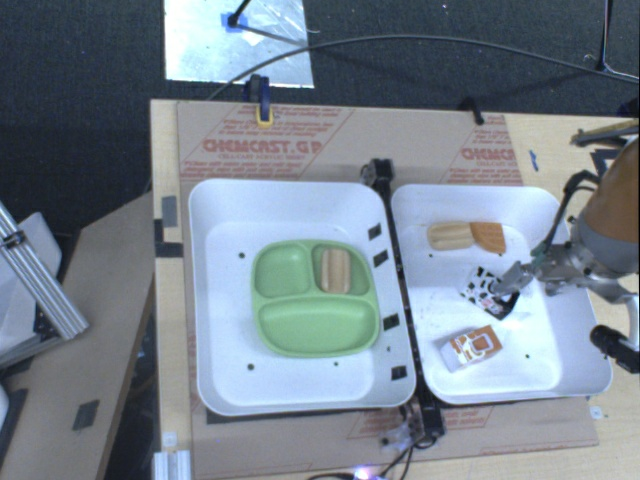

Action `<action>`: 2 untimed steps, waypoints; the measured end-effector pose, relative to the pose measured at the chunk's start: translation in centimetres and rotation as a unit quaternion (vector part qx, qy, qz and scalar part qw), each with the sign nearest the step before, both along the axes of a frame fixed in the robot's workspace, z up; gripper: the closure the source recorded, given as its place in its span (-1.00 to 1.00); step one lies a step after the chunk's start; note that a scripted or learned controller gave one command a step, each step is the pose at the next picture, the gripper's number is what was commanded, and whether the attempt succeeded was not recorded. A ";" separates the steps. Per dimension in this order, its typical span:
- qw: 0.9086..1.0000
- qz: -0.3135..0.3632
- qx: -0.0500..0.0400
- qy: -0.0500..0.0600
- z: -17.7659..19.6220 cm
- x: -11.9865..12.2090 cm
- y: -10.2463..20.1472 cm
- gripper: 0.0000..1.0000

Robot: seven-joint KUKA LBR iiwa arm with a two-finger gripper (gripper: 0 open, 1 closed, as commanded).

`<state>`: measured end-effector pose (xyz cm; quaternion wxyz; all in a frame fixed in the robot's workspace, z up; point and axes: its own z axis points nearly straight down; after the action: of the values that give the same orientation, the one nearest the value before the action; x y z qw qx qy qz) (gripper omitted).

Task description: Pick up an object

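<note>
- Over the right-hand white bin [570, 368], the gripper [503, 286] reaches in from the right and sits low, right at a small black-and-white patterned object [480, 286] near the bin's middle.
- Whether the fingers are spread or pressed together cannot be told; their dark tips merge with the dark patches of that object, and nothing can be seen pinched between them.
- Judging by this, the pick is at the approach-or-grasp stage: the arm is down at a candidate, but no lift has happened and no hold is confirmed.
- Other candidates lie in the same bin: a tan and orange block [466, 236] toward the far wall, and a small white and orange packet [471, 347] nearer the front, both apart from the gripper.
- The left-hand white bin [215, 268] holds a green divided plate [300, 323] with a tan bread-like piece [334, 270] in its upper right compartment, well apart from the arm.
- Room looks fair: the patterned object lies away from the bin walls, with bare floor between it and the packet, so a straight lift should clear both neighbours.
- The tighter side is the divider between the bins, to the object's left; a sideways nudge could slide it that way.
</note>
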<state>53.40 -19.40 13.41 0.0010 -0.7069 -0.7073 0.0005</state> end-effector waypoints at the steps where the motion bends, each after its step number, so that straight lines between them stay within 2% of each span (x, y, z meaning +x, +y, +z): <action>1: 1.000 0.000 -0.001 -0.003 1.3 0.1 0.0 1.00; 2: 1.000 0.002 -0.001 -0.004 5.7 0.4 -0.4 1.00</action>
<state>53.79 -19.85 19.16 -0.0029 -0.7058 -0.7084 -0.0013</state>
